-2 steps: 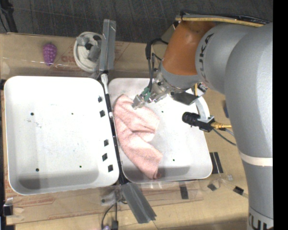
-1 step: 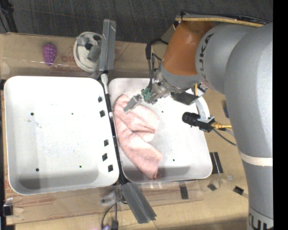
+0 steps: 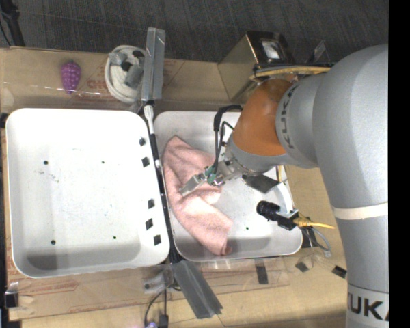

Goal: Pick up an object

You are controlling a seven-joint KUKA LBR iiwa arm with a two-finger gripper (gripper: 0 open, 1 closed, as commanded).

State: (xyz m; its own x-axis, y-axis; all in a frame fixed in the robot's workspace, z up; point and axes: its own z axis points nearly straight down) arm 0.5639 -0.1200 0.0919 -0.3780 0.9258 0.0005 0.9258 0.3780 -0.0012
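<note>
Pink cloth (image 3: pixel 195 200), soft and crumpled with thick folds, lies in the right bin (image 3: pixel 273 244), along the wall next to the left bin (image 3: pixel 75 183). The gripper (image 3: pixel 203 180) is down on the cloth's middle; I cannot tell how wide it stands.

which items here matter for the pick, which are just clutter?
Job:
- pink towel in the right bin
- hand, down on the towel

Lying about:
- left bin
- purple grape-like toy on the bench
- white cable coil
</note>
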